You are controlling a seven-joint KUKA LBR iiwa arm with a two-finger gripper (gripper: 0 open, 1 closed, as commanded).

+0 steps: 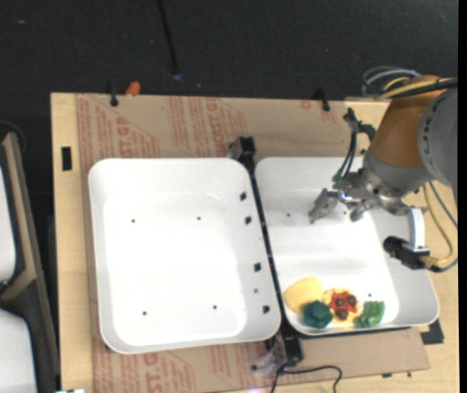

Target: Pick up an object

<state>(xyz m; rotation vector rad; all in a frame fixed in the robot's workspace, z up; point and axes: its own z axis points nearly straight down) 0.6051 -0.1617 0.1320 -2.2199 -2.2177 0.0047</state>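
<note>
My jaws stand apart, empty, over the right bin (pixel 315 248). I should straddle the yellow object (pixel 302 291) squarely before closing.

The pale wooden bench (pixel 64 244) carries a brown cardboard sheet (pixel 176 129) printed in red. On the sheet sits the left white bin (pixel 101 195). The right white bin (pixel 299 174) lies just beside it, with black clips (pixel 257 244) along the seam between them. Beyond the left bin, at the bench's far edge, sits a small orange thing (pixel 133 88).
</note>
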